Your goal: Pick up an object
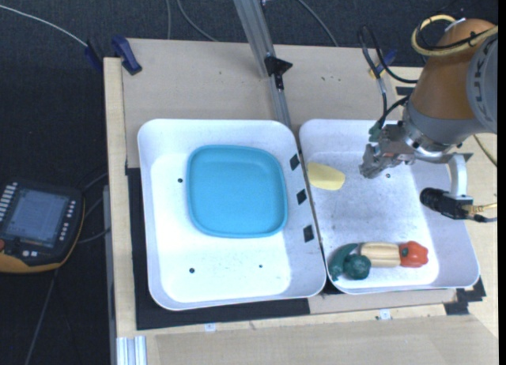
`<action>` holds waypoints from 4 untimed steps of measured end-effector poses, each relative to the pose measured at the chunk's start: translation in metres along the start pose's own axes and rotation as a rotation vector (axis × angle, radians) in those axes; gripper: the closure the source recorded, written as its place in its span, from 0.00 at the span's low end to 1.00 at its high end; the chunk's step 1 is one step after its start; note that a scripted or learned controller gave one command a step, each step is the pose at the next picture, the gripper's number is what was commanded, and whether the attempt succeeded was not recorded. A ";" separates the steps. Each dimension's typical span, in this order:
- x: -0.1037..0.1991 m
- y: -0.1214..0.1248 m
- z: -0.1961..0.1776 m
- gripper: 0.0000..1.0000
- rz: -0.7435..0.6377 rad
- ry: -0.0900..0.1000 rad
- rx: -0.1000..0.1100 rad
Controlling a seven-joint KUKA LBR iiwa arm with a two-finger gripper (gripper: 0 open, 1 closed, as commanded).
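Observation:
My gripper (373,167) hangs over the upper middle of the right bin (348,221), at the end of the grey arm with the orange band. A pale yellow object (326,176) lies on the bin floor just left of it, apart from the fingertips. Along the bin's near edge lie a dark green object (350,265), a tan roll-shaped object (380,255) and a red object (413,254), side by side. Nothing shows between the fingers.
The left bin (162,197) holds a blue square plate (236,191). A metal pole (254,20) slants down to the ridge between the bins. A black cable part (443,201) hangs near the right bin's right wall. A handheld pendant (35,225) lies off the bench, left.

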State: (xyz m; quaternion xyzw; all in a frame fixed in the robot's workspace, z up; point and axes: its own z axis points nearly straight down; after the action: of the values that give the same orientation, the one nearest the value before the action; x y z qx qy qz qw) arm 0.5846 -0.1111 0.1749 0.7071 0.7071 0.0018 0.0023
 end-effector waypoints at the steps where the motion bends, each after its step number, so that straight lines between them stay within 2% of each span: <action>1: -0.001 0.000 -0.063 1.00 0.000 0.000 0.000; 2: -0.001 0.001 -0.116 1.00 0.000 0.000 0.001; 4: 0.108 0.001 -0.111 1.00 -0.005 0.002 0.006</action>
State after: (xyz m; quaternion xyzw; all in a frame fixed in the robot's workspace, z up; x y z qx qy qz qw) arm 0.5848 -0.0033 0.2856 0.7053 0.7089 0.0003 -0.0005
